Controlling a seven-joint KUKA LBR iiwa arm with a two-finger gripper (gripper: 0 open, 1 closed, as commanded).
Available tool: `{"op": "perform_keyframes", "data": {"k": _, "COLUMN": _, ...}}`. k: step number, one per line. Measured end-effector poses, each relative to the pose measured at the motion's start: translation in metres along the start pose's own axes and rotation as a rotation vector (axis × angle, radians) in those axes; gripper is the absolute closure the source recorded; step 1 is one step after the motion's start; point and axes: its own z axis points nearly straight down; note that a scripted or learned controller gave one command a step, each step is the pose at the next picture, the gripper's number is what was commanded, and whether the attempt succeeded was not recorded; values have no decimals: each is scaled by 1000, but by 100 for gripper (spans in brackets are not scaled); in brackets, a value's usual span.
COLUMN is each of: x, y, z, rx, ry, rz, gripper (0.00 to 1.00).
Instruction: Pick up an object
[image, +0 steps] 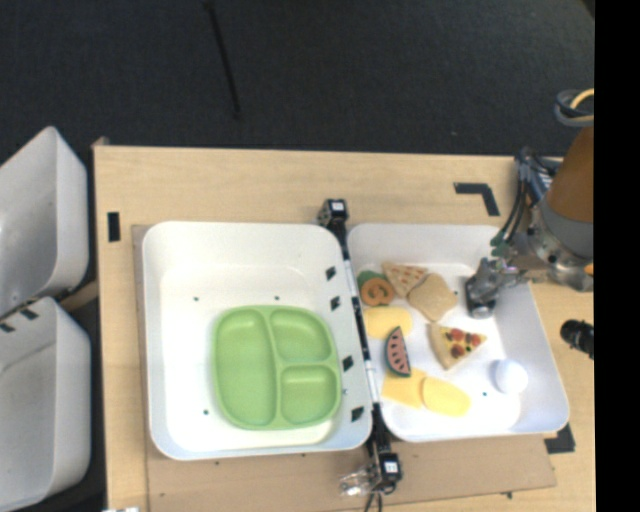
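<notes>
Dark floor surrounds a pale wooden table (250, 180) that carries two shallow white bins side by side. Off the table's left edge sit two white containers (35, 300), one behind the other.

In the left bin (170, 250) lies a green plate (275, 365) with three compartments, set toward the bin's near right part.

Black clips (333, 211) sit along the seam between the bins.

The right bin (530, 400) holds a cluster of toy foods. At its far left is a small brown donut (376, 291), and just beside it a tan triangular slice (404, 276) and a slice of bread (432, 296) that touch each other. Nearer the camera lies a yellow block (385, 322), with a watermelon wedge (397, 352) at its near edge. Below that, a flat yellow piece (405, 390) and a yellow oval (445, 397) overlap. Right of the watermelon sits a pizza slice (456, 344), and farther right, near the bin's near corner, a white ball (509, 376).

The tool (483, 296) hangs low over the right bin, just right of the bread and just behind the pizza slice. Whether it is released or clenched cannot be told, and nothing is seen in it. The arm (565, 200) reaches in from the right.
</notes>
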Motion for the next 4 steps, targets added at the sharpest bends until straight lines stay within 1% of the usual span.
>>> {"op": "perform_keyframes", "data": {"k": 1, "x": 45, "y": -15, "z": 0, "rx": 2, "ry": 1, "rz": -1, "gripper": 100}}
{"op": "perform_keyframes", "data": {"k": 2, "x": 93, "y": -18, "z": 11, "rx": 2, "ry": 0, "rz": -1, "gripper": 100}}
{"op": "perform_keyframes", "data": {"k": 3, "x": 149, "y": -28, "z": 18, "rx": 4, "ry": 1, "rz": -2, "gripper": 100}}
{"op": "perform_keyframes", "data": {"k": 4, "x": 202, "y": -29, "z": 19, "rx": 4, "ry": 2, "rz": -4, "gripper": 100}}
